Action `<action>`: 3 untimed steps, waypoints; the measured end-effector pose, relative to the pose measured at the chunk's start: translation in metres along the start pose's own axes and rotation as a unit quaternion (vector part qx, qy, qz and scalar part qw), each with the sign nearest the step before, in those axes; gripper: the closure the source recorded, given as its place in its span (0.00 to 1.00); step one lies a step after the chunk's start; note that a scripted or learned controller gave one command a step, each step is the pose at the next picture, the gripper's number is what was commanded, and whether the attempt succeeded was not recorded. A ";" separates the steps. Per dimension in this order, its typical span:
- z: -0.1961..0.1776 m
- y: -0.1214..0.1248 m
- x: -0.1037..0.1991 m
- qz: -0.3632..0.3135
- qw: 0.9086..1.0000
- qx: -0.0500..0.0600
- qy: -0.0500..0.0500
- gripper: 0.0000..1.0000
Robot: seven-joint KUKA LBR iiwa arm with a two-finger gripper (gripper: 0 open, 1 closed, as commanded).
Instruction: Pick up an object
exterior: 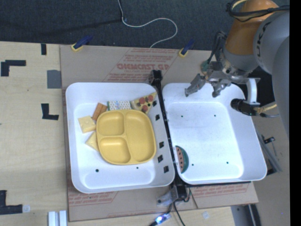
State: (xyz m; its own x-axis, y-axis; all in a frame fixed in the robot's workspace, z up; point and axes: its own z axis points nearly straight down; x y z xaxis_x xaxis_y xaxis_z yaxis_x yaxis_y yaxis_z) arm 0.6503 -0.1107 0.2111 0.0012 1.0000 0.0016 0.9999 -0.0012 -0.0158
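Nothing's been picked up yet: the claw (pixel 205 89) hangs spread wide and bare over the right bin's (pixel 244 166) far edge, well apart from the watermelon slice (pixel 182 158) lying at its near-left corner.

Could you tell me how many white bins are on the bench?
2: the left bin holds the yellow plate; the right bin lies under the gripper.

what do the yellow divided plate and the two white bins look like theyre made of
Yellow divided plate: probably moulded plastic, matte to satin, with even colour and soft rounded ridges between its compartments. Left bin and right bin: likely thin formed plastic, smooth and slightly glossy, with rounded corners and rolled rims.
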 end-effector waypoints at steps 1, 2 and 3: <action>-0.009 0.003 0.000 -0.002 1.000 -0.007 -0.001 0.00; 0.035 0.005 -0.004 -0.001 1.000 -0.006 -0.002 0.00; 0.098 -0.002 -0.005 -0.001 1.000 -0.004 -0.001 0.00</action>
State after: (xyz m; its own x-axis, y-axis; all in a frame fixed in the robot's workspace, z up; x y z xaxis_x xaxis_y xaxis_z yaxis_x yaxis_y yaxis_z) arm 0.6469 -0.1159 0.1128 -0.0013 1.0000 -0.0007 1.0000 0.0013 -0.0077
